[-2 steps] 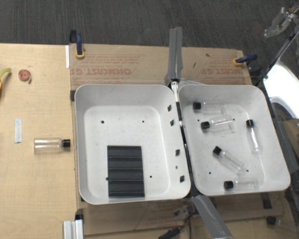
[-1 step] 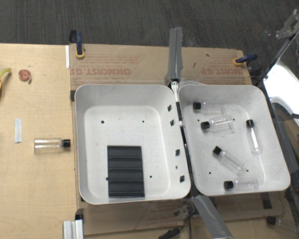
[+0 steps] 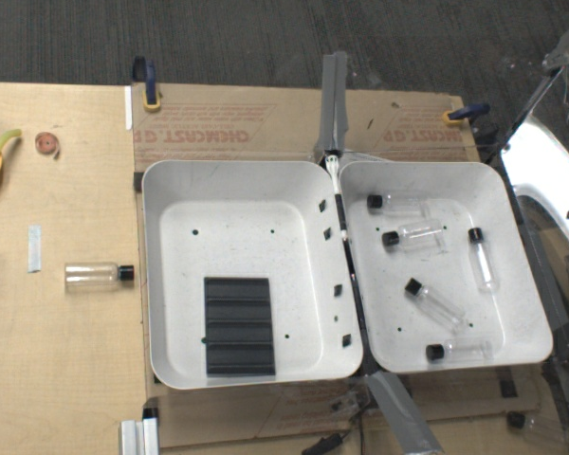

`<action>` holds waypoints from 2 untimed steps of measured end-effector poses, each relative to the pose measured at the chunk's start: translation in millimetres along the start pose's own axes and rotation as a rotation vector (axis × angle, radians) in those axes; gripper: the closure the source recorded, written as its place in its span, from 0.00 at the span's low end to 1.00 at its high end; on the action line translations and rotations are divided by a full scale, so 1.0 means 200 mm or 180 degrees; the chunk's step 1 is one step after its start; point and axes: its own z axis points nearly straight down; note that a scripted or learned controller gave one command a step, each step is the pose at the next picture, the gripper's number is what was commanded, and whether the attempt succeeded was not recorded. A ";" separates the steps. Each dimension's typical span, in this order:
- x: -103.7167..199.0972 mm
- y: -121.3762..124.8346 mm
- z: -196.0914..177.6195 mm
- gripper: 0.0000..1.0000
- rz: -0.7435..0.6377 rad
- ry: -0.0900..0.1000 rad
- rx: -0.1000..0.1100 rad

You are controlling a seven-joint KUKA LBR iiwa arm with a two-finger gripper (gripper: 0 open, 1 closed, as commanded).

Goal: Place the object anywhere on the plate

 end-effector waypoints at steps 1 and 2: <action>0.21 -0.16 0.00 0.00 0.0557 -0.0004 0.0008; -0.03 -0.03 0.00 0.00 0.1112 -0.0002 0.0004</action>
